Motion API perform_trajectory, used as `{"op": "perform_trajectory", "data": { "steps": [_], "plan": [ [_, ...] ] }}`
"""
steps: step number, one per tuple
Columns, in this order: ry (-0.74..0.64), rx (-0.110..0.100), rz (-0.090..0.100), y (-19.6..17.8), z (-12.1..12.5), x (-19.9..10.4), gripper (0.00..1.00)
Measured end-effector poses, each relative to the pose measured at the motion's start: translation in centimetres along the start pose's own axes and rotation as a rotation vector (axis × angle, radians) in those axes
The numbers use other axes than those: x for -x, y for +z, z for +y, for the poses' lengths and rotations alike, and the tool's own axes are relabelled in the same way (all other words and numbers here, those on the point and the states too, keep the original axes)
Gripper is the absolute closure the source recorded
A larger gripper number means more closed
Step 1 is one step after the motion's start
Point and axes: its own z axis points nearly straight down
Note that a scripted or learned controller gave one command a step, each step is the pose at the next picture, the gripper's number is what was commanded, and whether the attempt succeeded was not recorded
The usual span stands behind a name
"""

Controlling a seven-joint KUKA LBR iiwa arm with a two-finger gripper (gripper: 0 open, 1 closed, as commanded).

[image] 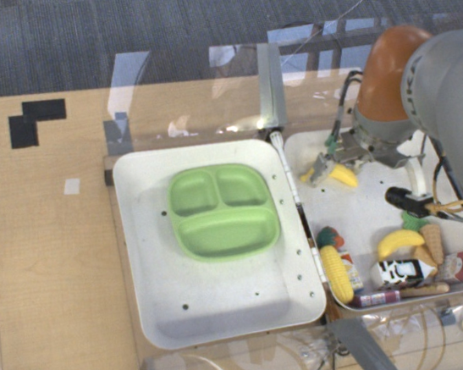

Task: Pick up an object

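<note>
Fingers: the fingers [329, 166] are low in the top part of the right bin [362, 204]. I cannot tell if they are wide or narrow, because the view is blurry there.

Yellow piece: a small yellow thing [344, 176] sits right by the fingers, maybe touching them. It looks like a toy food, but I am not sure. I cannot see it squeezed between the fingers, so I will not say it is held.

Arm: the grey arm [449, 89] with its orange band [382, 73] comes in from the right and leans over the bin.

Other toys: at the bottom of the right bin lie a corn [336, 269], a banana [400, 241], a cone [433, 242] and a black and white toy [400, 271], all close together.

Left bin: the left bin [160, 318] has a green tray [222, 210] in its middle.

Worktop: both bins sit on the tan worktop [46, 266].

What could go wrong: the yellow piece is small and near the bin wall. I think the fingers could push it away and close on nothing. They could also pinch just its edge, and then it may slip out when the arm goes up.
</note>
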Motion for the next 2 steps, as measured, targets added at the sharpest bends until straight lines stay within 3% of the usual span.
{"op": "perform_trajectory", "data": {
  "steps": [1,2],
  "plan": [
    [-0.004,0.006,0.001,-1.3,0.3,-0.2,1.00],
    [0.161,-0.006,-0.001,-9.8,1.7,-1.3,1.00]
  ]
}}
